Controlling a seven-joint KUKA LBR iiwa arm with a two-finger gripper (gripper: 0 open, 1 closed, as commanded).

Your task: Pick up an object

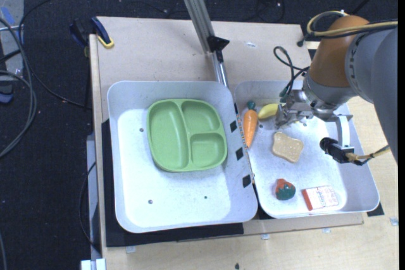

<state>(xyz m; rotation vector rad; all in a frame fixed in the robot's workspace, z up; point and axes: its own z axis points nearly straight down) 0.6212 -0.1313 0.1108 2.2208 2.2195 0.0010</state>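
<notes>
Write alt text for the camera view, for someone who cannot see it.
The gripper hangs over the right white bin, above a slice of toy bread, near an orange toy carrot. The left white bin holds a green divided plastic plate.

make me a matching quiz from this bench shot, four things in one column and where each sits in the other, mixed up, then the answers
Things:
1. green divided plate
2. carrot
3. slice of bread
4. red and white box

Places:
A. near corner of the right bin
B. middle of the right bin, just below the gripper
C. left bin
D. right bin, along its left wall

Pairs: 1-C, 2-D, 3-B, 4-A
</notes>
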